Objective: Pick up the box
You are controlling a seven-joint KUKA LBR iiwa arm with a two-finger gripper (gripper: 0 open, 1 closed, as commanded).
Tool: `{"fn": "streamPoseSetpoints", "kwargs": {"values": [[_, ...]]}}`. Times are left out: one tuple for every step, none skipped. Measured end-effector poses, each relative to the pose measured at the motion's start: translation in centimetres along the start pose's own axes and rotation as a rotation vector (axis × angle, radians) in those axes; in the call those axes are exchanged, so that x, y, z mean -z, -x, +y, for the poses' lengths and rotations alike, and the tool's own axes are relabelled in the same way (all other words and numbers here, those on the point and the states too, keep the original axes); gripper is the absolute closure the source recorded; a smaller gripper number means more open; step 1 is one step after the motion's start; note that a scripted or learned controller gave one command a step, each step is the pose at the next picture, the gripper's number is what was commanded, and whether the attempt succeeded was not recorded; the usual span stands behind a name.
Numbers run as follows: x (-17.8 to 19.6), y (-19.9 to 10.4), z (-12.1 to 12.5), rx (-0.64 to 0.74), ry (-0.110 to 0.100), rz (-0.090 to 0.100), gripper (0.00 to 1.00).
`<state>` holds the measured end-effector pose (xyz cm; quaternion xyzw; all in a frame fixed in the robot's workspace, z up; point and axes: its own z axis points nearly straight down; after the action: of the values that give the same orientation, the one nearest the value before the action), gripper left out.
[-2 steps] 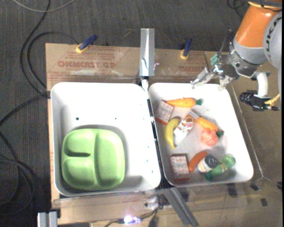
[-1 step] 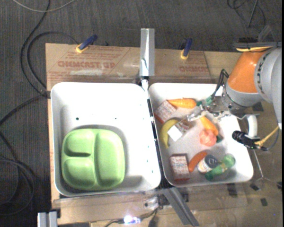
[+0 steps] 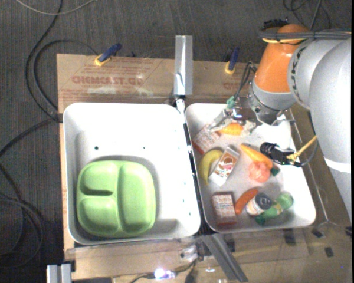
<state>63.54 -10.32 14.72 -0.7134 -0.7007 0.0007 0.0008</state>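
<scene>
Box: a small red-brown carton (image 3: 223,208) lies flat in the right bin (image 3: 304,214), near that bin's front-left corner, just left of a carrot (image 3: 245,200).
Other cartons: a white-and-red carton (image 3: 225,164) sits further back in the right bin beside a banana (image 3: 208,163); another packet (image 3: 205,138) lies near the bin's back-left. Which one counts as the box is a judgement; the front carton looks the clearest candidate.
Gripper: the gripper (image 3: 235,115) hangs over the back of the right bin, well apart from the front carton, among the clutter there.
Fingers: I cannot tell whether they are released or clenched; nothing is seen between them.
Left bin: the left bin (image 3: 76,114) holds a green divided tray (image 3: 116,197).
Step in hand: likely the approach; no box is lifted.
Next move: it calls for travel toward the right bin's front-left corner, then a descent squarely over the carton, clear of the carrot.
</scene>
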Motion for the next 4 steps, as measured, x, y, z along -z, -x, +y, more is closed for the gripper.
{"fn": "streamPoseSetpoints", "kwargs": {"values": [[-4.7, 0.1, -7.9, 0.041, 0.005, 0.001, 0.00], [-5.6, 2.3, -14.5, -0.366, 0.022, 0.001, 0.00], [3.6, -4.8, -5.0, -0.493, -0.002, -0.004, 0.00], [3.5, -2.5, -15.4, -0.498, -0.004, -0.002, 0.00]]}}
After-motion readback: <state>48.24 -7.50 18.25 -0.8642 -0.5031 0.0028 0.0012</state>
